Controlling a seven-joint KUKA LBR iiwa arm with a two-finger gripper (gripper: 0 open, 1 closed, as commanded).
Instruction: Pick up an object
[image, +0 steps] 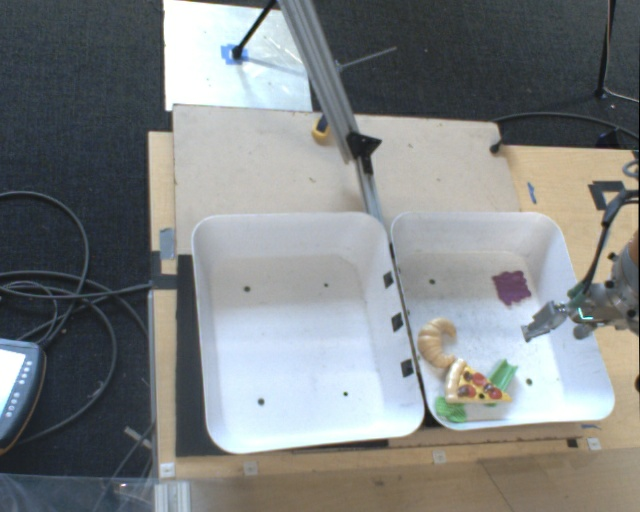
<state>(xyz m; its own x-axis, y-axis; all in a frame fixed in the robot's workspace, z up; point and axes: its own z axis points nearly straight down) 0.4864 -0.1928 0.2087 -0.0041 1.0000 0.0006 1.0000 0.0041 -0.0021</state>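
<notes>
The desk (560, 190) was of pale wood and stood on a dark carpeted floor (80, 100). A large beige board (260, 160) lay flat on the desk and covered most of its far part. Two shallow white bins rested on the desk side by side, touching along their inner walls: the left bin (210, 250) and the right bin (560, 240). Under the near edge of the left bin a black mat (188, 400) showed. A small yellow piece (320, 129) lay on the board near its far edge, beside a slanted metal pole (335, 90). On the floor at the left, grey cables (60, 290) lay in loops.
</notes>
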